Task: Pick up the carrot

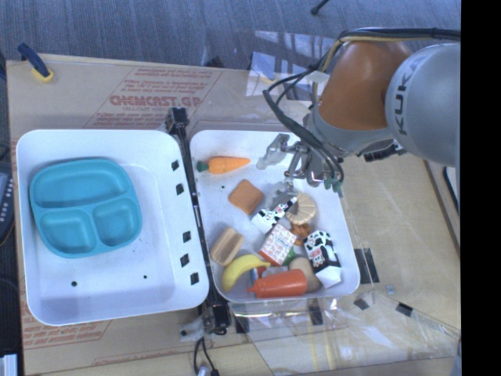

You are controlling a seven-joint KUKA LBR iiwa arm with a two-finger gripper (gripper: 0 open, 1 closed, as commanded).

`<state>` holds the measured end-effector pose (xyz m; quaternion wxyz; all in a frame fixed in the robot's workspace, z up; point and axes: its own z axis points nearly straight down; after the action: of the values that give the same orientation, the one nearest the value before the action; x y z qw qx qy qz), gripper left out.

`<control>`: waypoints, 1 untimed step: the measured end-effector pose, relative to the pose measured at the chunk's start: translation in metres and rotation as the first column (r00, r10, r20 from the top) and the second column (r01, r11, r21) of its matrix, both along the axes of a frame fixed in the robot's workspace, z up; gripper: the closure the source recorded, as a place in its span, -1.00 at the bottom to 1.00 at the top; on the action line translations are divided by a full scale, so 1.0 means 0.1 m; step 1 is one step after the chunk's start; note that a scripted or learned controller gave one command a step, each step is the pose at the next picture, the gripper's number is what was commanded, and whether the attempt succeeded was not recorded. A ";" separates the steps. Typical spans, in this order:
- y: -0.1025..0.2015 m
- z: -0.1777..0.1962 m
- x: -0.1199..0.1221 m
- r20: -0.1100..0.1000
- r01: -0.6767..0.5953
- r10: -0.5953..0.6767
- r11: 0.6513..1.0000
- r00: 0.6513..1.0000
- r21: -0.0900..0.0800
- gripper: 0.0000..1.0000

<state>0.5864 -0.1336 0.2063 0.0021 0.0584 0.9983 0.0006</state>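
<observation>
The carrot [225, 164], orange with a green top, lies on its side at the far left corner of the right bin [349, 245]. My gripper [285, 160] hangs over the far part of that bin, a short way to the right of the carrot and apart from it. Its metal fingers [272, 150] stand open with nothing between them. The grey arm with its orange band comes in from the upper right.
The right bin also holds a brown toast slice [246, 196], a banana [241, 269], a red sausage [279, 284], cow-patterned cartons [319, 249] and several other toy foods crowded toward the near right. A blue divided plate [84, 206] lies in the left bin [156, 288].
</observation>
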 end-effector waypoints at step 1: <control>0.23 -1.16 0.29 -0.005 0.082 -0.082 0.997 0.997 0.000 -1.00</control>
<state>0.6158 -0.1103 0.0905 -0.0002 0.0991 0.9951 0.0004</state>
